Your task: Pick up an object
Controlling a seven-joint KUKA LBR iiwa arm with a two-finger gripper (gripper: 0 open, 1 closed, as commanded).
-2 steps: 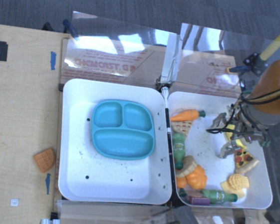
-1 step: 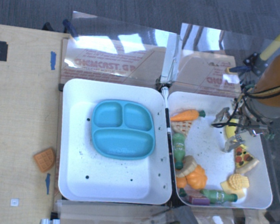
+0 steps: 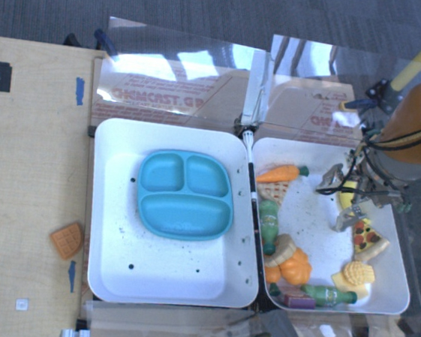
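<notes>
My gripper (image 3: 347, 198), its grasp impossible to tell, hovers at the right bin's (image 3: 396, 295) two o'clock above a light, rigid, slippery pizza slice (image 3: 367, 239), best pinched across its narrow sides.

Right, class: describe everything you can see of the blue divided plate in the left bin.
The blue divided plate is a light blue, rounded-rectangle tray that looks like plastic. It has three compartments, two smaller ones at the far side and one wide one nearer the camera. It lies flat and right way up in the far half of the left white bin, resting on the bin's floor. Nothing sits in it, and no other object touches it.
</notes>
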